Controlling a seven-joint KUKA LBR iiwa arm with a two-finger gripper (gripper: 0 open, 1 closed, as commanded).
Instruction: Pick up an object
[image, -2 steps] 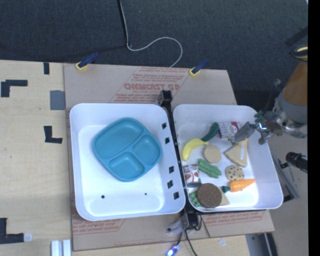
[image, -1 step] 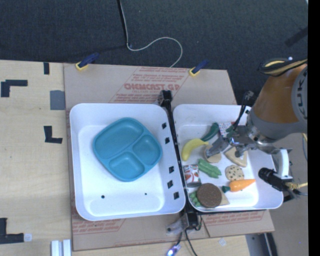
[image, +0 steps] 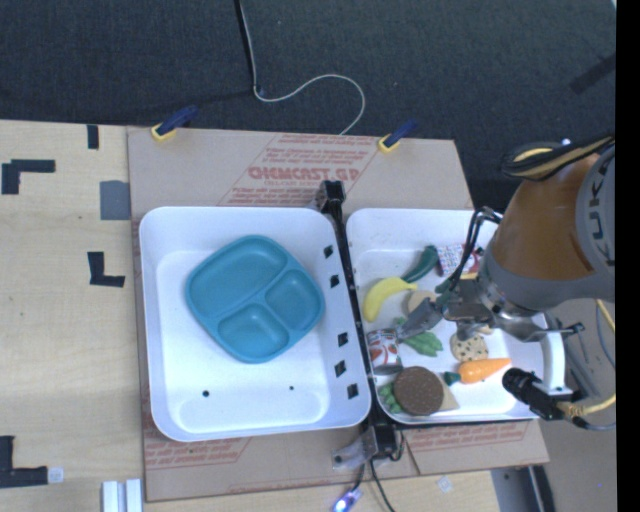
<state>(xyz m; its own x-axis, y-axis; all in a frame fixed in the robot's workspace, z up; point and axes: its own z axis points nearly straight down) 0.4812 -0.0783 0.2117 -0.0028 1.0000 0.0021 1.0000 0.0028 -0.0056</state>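
Observation:
The right bin (image: 400, 226) holds several toy foods. A yellow banana (image: 385, 294) lies near its left wall, with a green pepper (image: 421, 263) behind it. Toward the front are a brown round patty (image: 417, 390), an orange carrot (image: 483, 369), a speckled cracker (image: 467, 348), a green leafy piece (image: 427, 343) and a small red and white can (image: 384, 350). My gripper (image: 415, 320) reaches in from the right and hangs low over the middle of this bin, between the banana and the leafy piece. The arm hides what lies under the wrist.
The left bin (image: 160, 330) holds a blue divided plate (image: 255, 297), tilted toward its back. A black divider (image: 340, 300) runs between the bins. The bins sit on cardboard (image: 300, 170), and a white cable (image: 300, 90) loops behind them.

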